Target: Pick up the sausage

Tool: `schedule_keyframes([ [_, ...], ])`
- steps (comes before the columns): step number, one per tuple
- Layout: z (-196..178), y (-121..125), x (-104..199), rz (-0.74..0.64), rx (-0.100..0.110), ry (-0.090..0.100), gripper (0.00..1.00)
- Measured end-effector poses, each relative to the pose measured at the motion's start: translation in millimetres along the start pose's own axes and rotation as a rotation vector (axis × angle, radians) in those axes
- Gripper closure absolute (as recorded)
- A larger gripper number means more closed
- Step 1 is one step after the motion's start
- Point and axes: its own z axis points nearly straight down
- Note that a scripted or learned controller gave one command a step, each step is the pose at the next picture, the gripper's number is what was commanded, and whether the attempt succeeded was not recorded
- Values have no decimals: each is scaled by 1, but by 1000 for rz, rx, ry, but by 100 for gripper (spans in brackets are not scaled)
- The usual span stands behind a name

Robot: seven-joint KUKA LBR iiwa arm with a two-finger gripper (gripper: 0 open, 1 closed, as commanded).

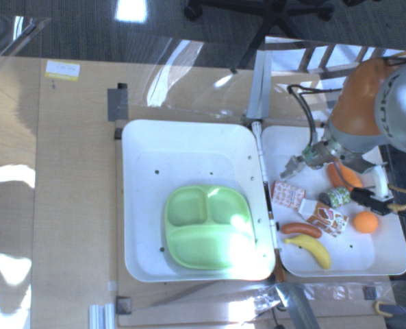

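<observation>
Right bin (pixel 394 262): slim red-brown sausage (pixel 301 229) beside banana (pixel 312 249); end effector (pixel 293 168) apart, seemingly released.

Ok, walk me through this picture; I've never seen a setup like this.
One camera looks down at a slant on a wooden bench. The grey machine with the orange band is a robot arm reaching in from the right. Its gripper hangs over the right white bin, which holds toy food: a red sausage, a banana, an orange, a carrot and small packets. The left bin holds a green divided plate. I see nothing in the gripper; the sausage lies by the banana.
</observation>
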Motion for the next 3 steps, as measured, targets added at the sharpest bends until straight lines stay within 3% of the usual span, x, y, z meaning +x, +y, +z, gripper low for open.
schedule_keyframes([
  [1,12,52,-11,12,32,12,0],
  [2,17,57,-2,495,24,2,0],
  [3,17,59,2,403,16,-14,0],
])
